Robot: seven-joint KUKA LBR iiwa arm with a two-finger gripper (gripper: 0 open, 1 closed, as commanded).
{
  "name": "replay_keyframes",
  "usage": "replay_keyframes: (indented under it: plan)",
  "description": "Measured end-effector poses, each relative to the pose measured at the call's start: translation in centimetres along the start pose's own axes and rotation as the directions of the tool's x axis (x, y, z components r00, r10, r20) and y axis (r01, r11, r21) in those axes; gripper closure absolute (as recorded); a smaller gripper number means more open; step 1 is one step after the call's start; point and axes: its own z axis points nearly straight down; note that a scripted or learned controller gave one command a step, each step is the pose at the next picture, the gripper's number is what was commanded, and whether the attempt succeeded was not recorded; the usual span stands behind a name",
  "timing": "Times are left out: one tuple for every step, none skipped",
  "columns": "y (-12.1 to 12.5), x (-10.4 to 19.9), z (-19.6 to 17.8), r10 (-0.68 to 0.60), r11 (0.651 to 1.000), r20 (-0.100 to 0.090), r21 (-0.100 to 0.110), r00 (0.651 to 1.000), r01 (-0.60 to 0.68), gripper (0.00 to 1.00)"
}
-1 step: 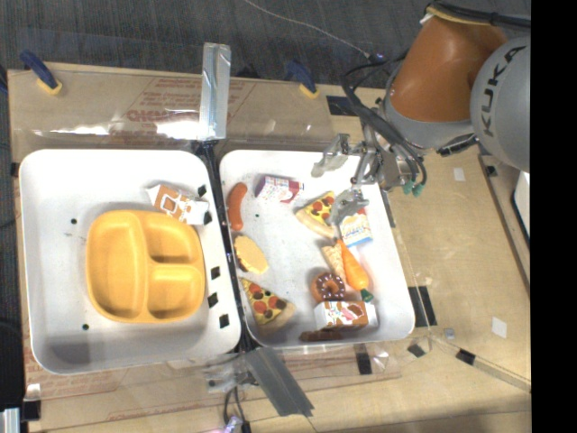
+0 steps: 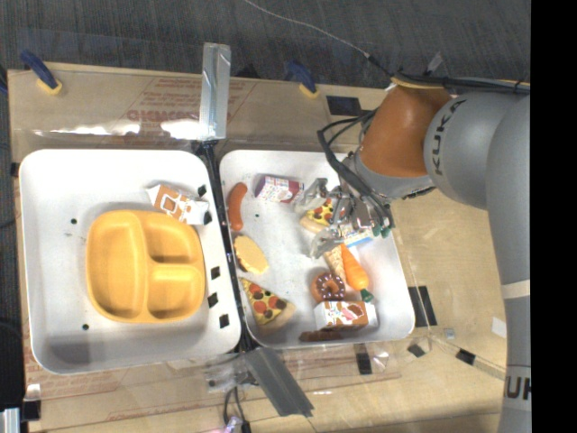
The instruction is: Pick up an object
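- Brown cardboard-covered bench under two white bins side by side, dark carpet beyond.
- Left bin: holds a yellow divided tray and a small orange-and-white packet at the tray's upper edge.
- Right bin: crowded with toy food, namely a sausage by the left wall, a bun below it, a pizza slice near the bottom, a purple-labelled packet at the top, a second pizza slice, a carrot, a doughnut and a small carton.
- Gripper low over the right bin's upper right part, just beside the second pizza slice and just above the carrot.
- Claw state: cannot tell, too much wiring and clutter around the tip.
- Nothing seen clearly held, so pick judged not yet made.
- To do it well: settle on one item, likely the carrot or the nearby pizza slice, centre over it, come straight down, close across the narrow side.
- Risk: neighbours touching one another, so easy to nudge or pinch two at once; better to lift slowly and check the hold.
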Motion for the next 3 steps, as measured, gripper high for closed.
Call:
replay_keyframes:
  plan:
    - [2.8,5.6,0.1,0.052,0.999,-0.005,-0.002,0.999,-0.052,0.00]
    - [2.0,13.1,0.0,0.221,0.975,-0.002,-0.001,0.975,-0.221,0.00]
    - [8.5,11.4,0.1,0.291,0.957,-0.006,-0.003,0.957,-0.291,0.00]
